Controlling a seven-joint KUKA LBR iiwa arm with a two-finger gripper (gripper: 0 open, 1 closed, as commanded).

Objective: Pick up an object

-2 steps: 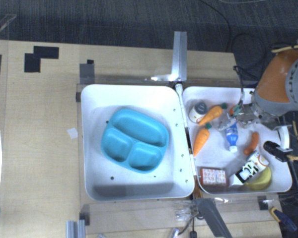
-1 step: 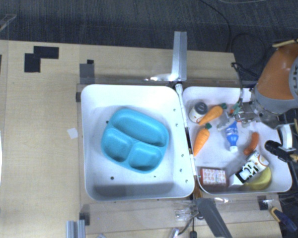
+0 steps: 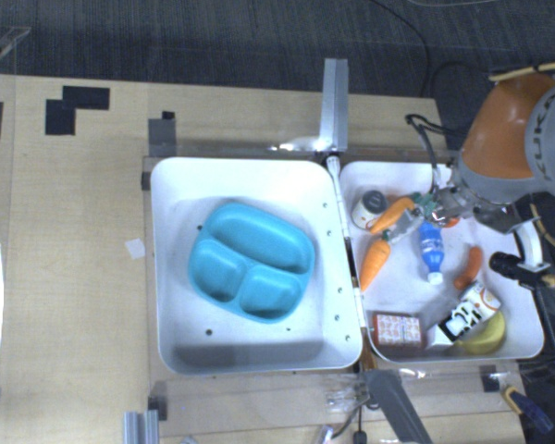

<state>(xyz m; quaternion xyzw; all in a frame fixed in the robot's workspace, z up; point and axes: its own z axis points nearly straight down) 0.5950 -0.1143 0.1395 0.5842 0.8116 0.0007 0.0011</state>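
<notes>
The grey arm with its orange band (image 3: 499, 132) leans in over the far right corner of the right bin (image 3: 535, 340), a shallow white plastic tray with rounded corners. Its gripper (image 3: 432, 209) sits low among the objects, a dark cluster of metal and cable; whether the tool is wide, narrow or closed on anything cannot be told from this slanted view.

Just left of the gripper, touching or nearly so, lies a smooth orange carrot-shaped toy (image 3: 393, 215), tilted with its thicker end toward the tool. Farther left is a small round object with a dark top (image 3: 371, 202) against the bin's inner wall. Below and left of the gripper a second, tapered orange carrot (image 3: 375, 262) points toward the near side. Directly below the tool lies a small blue plastic bottle (image 3: 431, 252) with a white cap. Below and right of it is a short, glossy orange-red piece (image 3: 471, 265), then a white carton with black print (image 3: 470, 313) resting against a rounded yellow-green fruit (image 3: 488, 336). A flat brown rectangular pack (image 3: 397, 329) lies in the near left corner.

Well to the left of the tool, the left bin (image 3: 180, 340) holds a sky-blue plastic divided plate (image 3: 251, 259) with three soft-edged compartments, lying tilted.
</notes>
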